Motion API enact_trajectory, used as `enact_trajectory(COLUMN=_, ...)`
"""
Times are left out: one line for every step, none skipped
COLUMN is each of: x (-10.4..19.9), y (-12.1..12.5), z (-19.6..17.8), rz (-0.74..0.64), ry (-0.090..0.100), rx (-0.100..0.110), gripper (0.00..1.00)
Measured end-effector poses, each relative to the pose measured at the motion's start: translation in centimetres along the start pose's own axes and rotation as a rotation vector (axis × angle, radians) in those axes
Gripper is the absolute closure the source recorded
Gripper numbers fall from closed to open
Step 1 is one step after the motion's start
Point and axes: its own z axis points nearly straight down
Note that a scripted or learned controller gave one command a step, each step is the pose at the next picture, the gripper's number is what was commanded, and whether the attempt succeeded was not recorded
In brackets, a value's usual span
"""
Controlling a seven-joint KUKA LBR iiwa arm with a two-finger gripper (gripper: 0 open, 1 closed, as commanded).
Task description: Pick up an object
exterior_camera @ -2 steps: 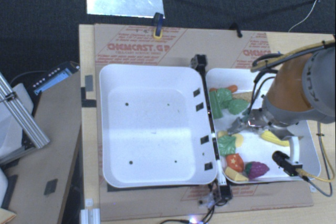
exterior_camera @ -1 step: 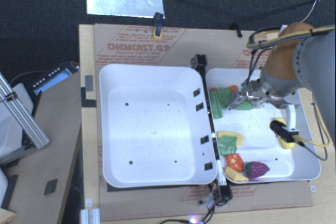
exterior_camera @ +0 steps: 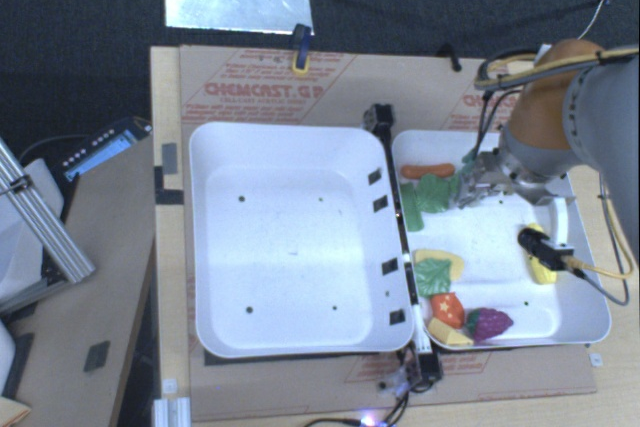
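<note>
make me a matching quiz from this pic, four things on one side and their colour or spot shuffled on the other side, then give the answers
Things:
1. sausage toy
2. leafy toy
3. grape bunch
4. claw

Colour or place:
A. purple, at the near edge of the right bin
B. grey metal, above the far half of the right bin
C. orange-red, next to the right bin's far wall
D. green, between the sausage toy and the middle of the bin

Pairs: 1-C, 2-D, 3-A, 4-B
</note>
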Motion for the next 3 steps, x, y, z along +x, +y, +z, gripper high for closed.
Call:
enact_trajectory(x=2.5, y=1.5, z=-16.1, rz=-0.003, ry=-0.001, rx=-0.016, gripper=1.00)
enact_trajectory(x=1.7, y=5.5, z=-20.2, rz=-0.001, ry=-0.001, rx=-0.005, gripper=1.00)
enact_trajectory(x=0.9, y=5.7, z=-25.1, rz=-0.001, ry=0.000, rx=-0.002, gripper=1.00)
